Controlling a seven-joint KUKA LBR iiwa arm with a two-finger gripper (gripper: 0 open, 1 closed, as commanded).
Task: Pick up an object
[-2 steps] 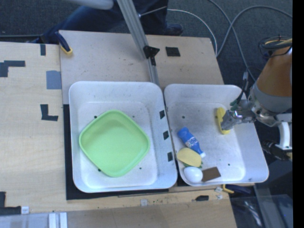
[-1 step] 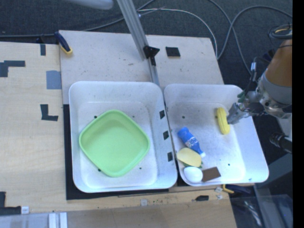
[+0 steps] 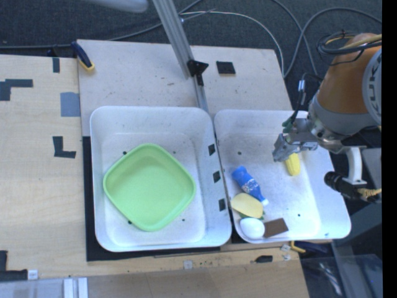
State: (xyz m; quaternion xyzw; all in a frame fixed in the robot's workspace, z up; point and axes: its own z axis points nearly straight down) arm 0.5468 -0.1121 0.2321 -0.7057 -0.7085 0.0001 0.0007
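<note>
Robot gripper (image 3: 286, 152) low inside the right bin (image 3: 310, 225) — a small yellow object (image 3: 293, 164) touching at its 4 o'clock; cannot tell how its jaws stand. Blue bottle (image 3: 249, 184) at 8 o'clock.

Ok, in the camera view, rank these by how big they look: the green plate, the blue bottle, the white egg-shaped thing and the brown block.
1. green plate, by far the largest.
2. blue bottle.
3. white egg-shaped thing and brown block: they look about alike, so I won't rank them.
</note>
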